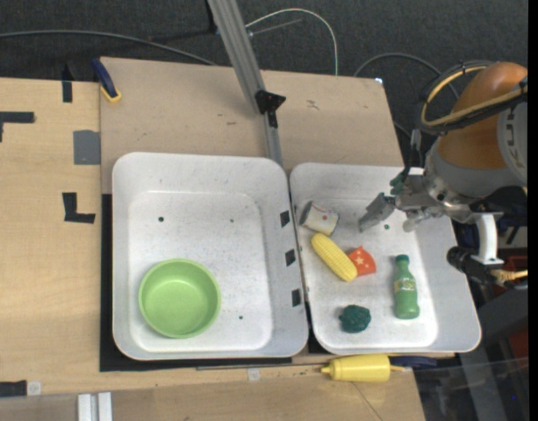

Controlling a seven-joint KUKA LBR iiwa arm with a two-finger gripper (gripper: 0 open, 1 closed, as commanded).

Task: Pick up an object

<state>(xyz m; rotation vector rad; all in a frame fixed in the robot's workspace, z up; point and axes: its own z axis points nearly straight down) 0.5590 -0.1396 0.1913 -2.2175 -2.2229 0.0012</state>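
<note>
The right bin (453, 323) holds a yellow corn cob (333, 257), a small red piece (364, 262) touching it, a green bottle (405, 286), a dark green lump (355, 317) and a grey-white block (319, 218). My gripper (393, 217) hangs over the bin's upper right part, above the bottle and to the right of the grey-white block. Its fingers (372, 212) are spread open with nothing between them.
A light green bowl (179, 297) sits in the left bin (198, 182) at its near left corner. A yellow bottle (361, 368) lies on the bench outside the right bin's near edge. A grey pole (242, 46) slants above the bins' far side.
</note>
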